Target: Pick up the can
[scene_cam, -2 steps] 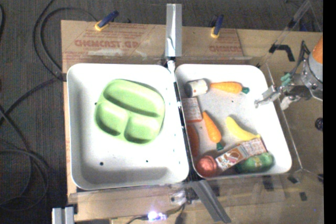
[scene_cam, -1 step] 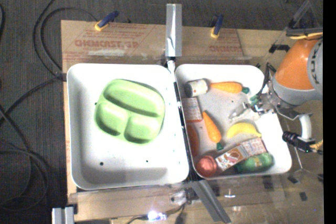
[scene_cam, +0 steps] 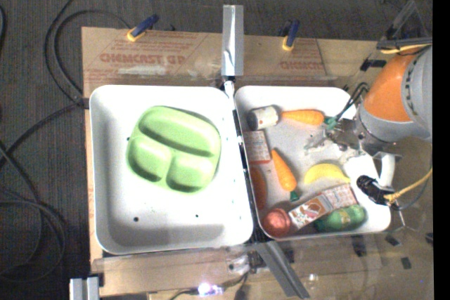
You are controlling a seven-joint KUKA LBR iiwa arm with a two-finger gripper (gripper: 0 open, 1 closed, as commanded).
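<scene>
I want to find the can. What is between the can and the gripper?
In the camera view, a carrot lies between the can and the gripper, pointing from one toward the other.

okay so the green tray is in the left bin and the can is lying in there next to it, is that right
Not quite. The green tray is in the left bin, but the can lies in the right bin, at its far left corner beside a carrot. The camera view shows this.
</scene>
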